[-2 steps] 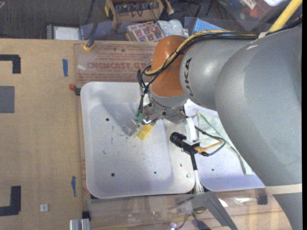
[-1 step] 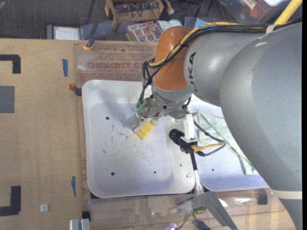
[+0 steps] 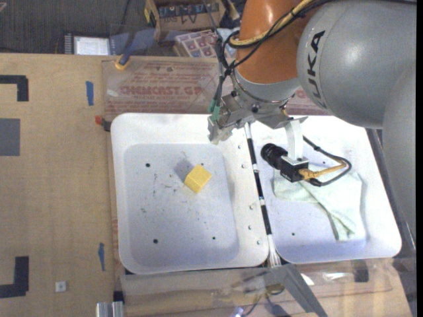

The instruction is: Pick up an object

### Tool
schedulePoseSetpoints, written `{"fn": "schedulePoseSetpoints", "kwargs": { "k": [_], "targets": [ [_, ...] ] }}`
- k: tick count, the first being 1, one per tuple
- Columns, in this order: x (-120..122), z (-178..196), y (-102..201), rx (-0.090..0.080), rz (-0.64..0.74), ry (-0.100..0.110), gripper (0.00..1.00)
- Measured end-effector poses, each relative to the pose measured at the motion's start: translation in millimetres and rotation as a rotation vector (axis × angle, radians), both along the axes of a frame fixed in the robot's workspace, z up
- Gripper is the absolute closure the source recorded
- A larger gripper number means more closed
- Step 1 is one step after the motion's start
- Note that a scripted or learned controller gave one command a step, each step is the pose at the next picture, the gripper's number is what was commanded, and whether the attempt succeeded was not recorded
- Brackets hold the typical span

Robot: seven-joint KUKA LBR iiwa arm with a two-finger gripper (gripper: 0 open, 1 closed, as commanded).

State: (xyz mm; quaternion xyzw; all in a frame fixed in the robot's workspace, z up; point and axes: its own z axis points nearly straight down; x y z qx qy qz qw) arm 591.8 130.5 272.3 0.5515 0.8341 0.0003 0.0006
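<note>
The camera view looks down on two shallow white bins set side by side on a wooden bench point(image 3: 46, 177). The left bin point(image 3: 132, 243) carries a single small yellow block point(image 3: 197, 177), which lies a little above the middle of the bin floor, turned so its corners point toward the bin's edges. Nothing touches it. The right bin point(image 3: 377, 243) holds a crumpled pale cloth point(image 3: 330, 203) spread across its middle and toward its far right side.

The arm point(image 3: 344, 51) reaches in from the right, its orange band above the wrist hanging over the top edge of the bins. The gripper point(image 3: 218, 127) sits near the top edge of the left bin, close to the ridge where the two bins meet. It stands up and to the right of the block, apart from it. Whether the jaws are apart or together cannot be told from this slant, and nothing shows between them. A small black camera unit point(image 3: 281, 162) with an orange cable hangs from the wrist over the right bin's near-left part.

The block appears to be the likeliest thing to pick, and it is not yet picked. The risk from here is a missed grasp: the block is small and turned at an angle, so jaws closing across its corners could squirt it aside. A descent so close to the bin's rim could also strike the wall.
</note>
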Motion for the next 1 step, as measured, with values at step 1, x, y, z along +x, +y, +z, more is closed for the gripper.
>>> {"fn": "schedulePoseSetpoints", "kwargs": {
  "k": [1],
  "targets": [
    [30.4, -51.1, 48.9, 0.000, -0.219, -0.001, 1.00]
  ]
}}
